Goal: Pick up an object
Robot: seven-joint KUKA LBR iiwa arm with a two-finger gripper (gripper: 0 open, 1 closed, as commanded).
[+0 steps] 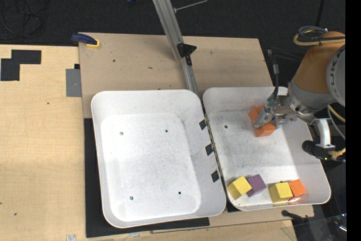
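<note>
My gripper (274,114) is low in the upper part of the right bin (237,147), reaching in from the right. Two orange blocks lie right at it: one orange block (255,114) on its left and another orange block (265,130) just below it. The gripper body hides part of both, and I cannot tell whether either is touched. Along the bin's front edge sit a yellow block (240,186), a purple block (257,183), a second yellow block (280,192) and a small orange block (297,188).
The left bin (146,155) lies beside the right one, joined by black clips (209,149). A slanted aluminium post (169,22) rises behind the bins. A blue and yellow clamp (86,39) sits at the bench's back left corner.
</note>
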